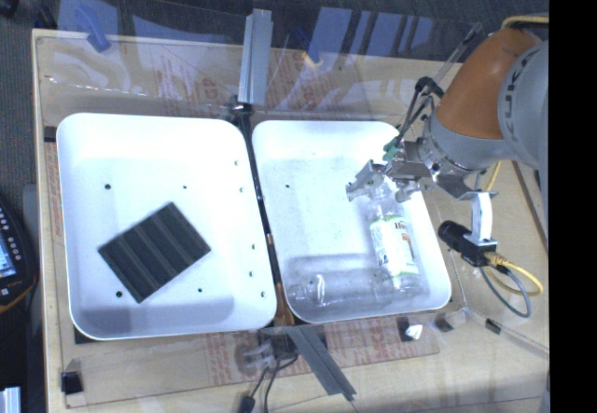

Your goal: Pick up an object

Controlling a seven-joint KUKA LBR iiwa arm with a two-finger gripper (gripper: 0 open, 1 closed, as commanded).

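Bottle [394,248] with a white label lies in the right bin [280,206], unlifted; the gripper [378,180] hovers just above its top, grip state unclear.

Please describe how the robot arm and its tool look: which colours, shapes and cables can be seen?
The arm is grey and rounded, with a broad orange band above the wrist. Thin dark cables run along it toward the tool, which is a small metallic grey assembly with a bit of green on it. A black cylindrical part and a yellow cable sit beside the wrist.
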